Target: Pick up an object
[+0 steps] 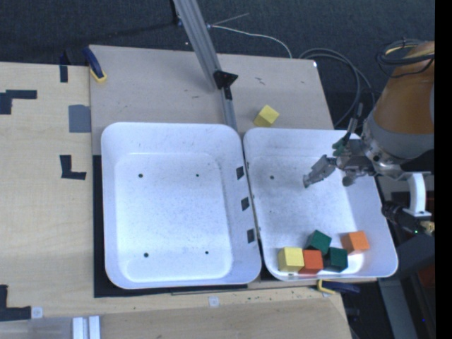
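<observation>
Camera view shows me the grey two-finger gripper (326, 171), fingers spread and holding nothing, above the right white bin (282, 143); I'd steer toward the isolated orange cube (357, 241) near its front corner.

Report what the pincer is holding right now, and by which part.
Nothing: the pincer hangs over bare floor of the right bin, apart from the blocks.

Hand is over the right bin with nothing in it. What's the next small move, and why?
Probably shift the hand toward the bin's near edge: it hangs above bare floor of the right bin, while the blocks cluster there, the green block nearest.
</observation>
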Action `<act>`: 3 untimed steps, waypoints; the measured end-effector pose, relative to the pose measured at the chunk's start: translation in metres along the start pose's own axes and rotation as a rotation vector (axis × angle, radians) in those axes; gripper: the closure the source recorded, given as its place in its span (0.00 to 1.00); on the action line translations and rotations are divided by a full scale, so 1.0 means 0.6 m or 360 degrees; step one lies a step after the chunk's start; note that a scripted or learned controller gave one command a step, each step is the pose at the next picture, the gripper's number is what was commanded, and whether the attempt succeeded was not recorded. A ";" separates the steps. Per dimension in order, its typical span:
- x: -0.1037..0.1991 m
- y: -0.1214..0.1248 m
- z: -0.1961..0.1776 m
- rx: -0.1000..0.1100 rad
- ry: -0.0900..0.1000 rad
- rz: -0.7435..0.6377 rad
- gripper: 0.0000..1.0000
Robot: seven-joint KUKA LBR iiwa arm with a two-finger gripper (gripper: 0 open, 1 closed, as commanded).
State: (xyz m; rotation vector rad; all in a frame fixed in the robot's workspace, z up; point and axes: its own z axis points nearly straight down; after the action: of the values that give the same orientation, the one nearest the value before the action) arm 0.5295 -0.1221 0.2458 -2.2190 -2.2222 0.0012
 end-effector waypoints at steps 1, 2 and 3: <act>-0.055 0.096 0.167 0.0007 -0.0003 0.0001 0.00; 0.018 0.188 0.263 0.0002 0.0001 -0.0008 0.00; 0.039 0.250 0.257 0.0026 -0.0006 -0.0002 0.00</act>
State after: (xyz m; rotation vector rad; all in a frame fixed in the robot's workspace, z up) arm 0.6794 -0.0983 0.0914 -2.2113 -2.2169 0.0235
